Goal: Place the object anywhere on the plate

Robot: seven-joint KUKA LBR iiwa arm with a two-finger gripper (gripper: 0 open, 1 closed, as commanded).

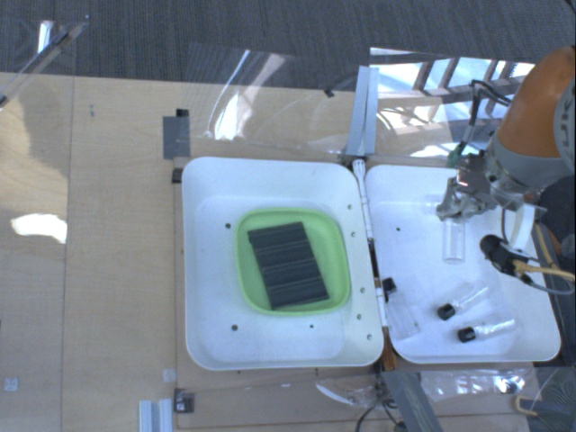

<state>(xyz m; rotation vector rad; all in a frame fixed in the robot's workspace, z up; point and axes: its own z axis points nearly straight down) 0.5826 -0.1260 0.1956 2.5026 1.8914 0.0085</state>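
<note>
- Green plate [335, 257] sits in the left bin [202, 331], well to the left of the pincer [454, 207], with a dark ribbed rectangular block [287, 265] lying across its middle.
- Grey and orange, the arm [538, 120] reaches in from the right and holds the pincer low over the upper part of the right bin [405, 187].
- Just below the pincer tips a clear plastic vial [453, 241] stands or hangs upright; its top end meets the tips, but I cannot tell how far apart they are, nor whether they have it or merely touch it.
- Nearer the front of the same bin, below and a little right of the pincer, lie two more clear vials with black caps: one [461, 302] tilted, the other [486, 330] almost level near the front wall.
- A black-and-yellow cable fitting [506, 257] hangs off the arm to the right of the upright vial.
- Both bins rest on the wooden tabletop [90, 241].
- Progress, as I judge it: early. The object to be moved looks to be the vial under the pincer, and it is in the right bin, not on the plate.
- What is left: a secure lift, a carry leftward over the divider between the bins, and a release onto the plate, where the ribbed block leaves only the green margin free.
</note>
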